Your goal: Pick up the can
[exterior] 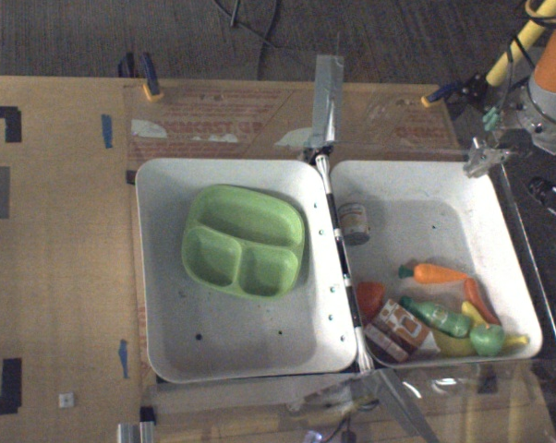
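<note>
Wooden bench [56,275], two white bins; can [354,222] upright at right bin's [426,178] left wall; gripper [483,155] at far corner, finger state indiscernible.

Arm [548,72] at the upper right edge, orange band showing, gripper [482,158] reaching leftward, jaws blurred, seemingly gripping nothing

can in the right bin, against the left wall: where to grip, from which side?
Grip the can across its round body, coming from above. It sits hard against the right bin's left wall, so probably place the fingers along the wall rather than across it. Its near, far and right sides are free; the toy food lies nearer the camera.
</note>
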Tool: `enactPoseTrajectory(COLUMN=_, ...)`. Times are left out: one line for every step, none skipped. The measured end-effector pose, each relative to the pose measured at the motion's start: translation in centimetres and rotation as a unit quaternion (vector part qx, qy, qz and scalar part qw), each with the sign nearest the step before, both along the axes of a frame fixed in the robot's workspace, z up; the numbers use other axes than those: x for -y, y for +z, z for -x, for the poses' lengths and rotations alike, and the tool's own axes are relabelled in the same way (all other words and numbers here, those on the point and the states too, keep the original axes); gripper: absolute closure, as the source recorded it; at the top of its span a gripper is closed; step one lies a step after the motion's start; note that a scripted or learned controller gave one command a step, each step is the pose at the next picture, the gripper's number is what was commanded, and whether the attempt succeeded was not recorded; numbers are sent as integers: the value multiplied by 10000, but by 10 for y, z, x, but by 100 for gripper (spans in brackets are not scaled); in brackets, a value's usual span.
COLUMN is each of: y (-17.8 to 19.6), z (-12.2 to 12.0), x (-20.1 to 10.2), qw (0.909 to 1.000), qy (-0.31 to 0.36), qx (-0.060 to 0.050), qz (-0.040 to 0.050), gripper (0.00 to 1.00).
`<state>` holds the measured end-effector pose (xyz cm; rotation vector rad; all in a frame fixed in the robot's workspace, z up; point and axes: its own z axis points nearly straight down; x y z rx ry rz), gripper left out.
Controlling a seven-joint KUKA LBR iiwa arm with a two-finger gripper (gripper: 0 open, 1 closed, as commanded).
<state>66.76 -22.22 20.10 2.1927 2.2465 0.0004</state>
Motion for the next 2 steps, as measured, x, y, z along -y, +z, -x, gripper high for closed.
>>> enactPoseTrajectory(y=0, z=0, x=0, qw=10000, qy=1, qx=4, qz=2, gripper=0)
enactPoseTrajectory(y=12, z=-2, x=-1, qw=10000, qy=14, qx=29, qz=13, gripper=100)
